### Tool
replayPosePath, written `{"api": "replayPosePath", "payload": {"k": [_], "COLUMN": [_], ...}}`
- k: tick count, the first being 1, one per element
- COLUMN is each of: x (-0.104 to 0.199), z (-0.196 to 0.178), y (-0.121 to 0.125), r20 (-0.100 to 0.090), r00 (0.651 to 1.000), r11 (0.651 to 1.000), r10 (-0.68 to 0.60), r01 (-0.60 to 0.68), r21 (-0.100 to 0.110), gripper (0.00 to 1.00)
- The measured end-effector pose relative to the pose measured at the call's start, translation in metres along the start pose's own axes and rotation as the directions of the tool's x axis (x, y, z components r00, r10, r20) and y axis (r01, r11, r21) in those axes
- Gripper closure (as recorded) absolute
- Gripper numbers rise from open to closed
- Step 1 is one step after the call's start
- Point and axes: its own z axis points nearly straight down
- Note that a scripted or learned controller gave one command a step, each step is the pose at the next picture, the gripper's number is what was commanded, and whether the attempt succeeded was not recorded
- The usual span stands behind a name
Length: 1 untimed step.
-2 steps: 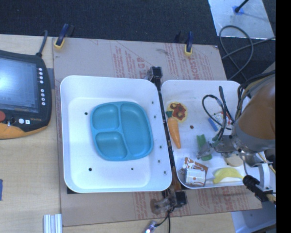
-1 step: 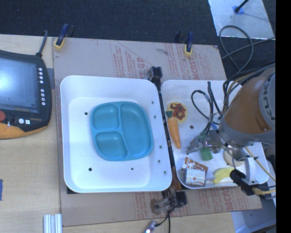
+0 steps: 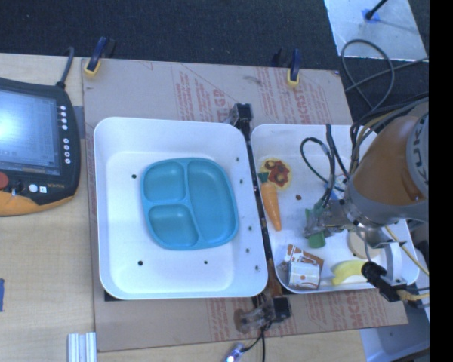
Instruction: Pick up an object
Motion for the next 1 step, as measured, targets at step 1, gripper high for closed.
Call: {"api": "replayPosePath", "payload": {"k": [1], "x": [0.0755], "z": [-0.0913], "y": [0.0172], "r20": [-0.005], "r00": [1.000], "r11": [1.000], "r10": [0.006], "r01": [-0.006], "r21": [-0.002], "gripper": [1.00]}}
